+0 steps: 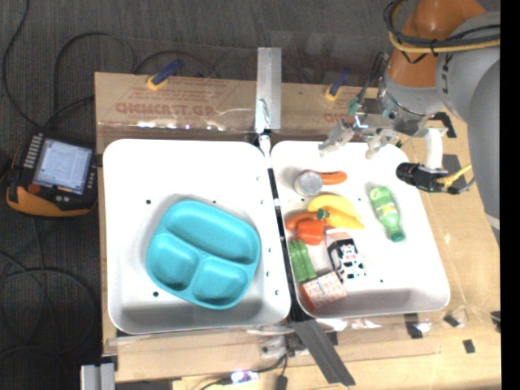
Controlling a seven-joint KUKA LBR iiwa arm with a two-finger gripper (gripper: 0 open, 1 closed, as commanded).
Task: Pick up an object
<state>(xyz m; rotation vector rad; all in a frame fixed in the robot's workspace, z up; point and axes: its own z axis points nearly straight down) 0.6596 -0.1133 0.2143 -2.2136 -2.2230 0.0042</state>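
Gripper point(358, 140) jaws spread wide, holding nothing; green bottle point(385, 210) lies lengthwise, cap pointing toward the bin's near edge.

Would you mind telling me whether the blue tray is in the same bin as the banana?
No, the blue tray lies in the left bin, while the banana lies among the items in the right bin.

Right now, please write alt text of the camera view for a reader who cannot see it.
A gripper with open fingers hovers at the far edge of the right bin, which holds toy food and a green bottle. The left bin holds a blue tray.
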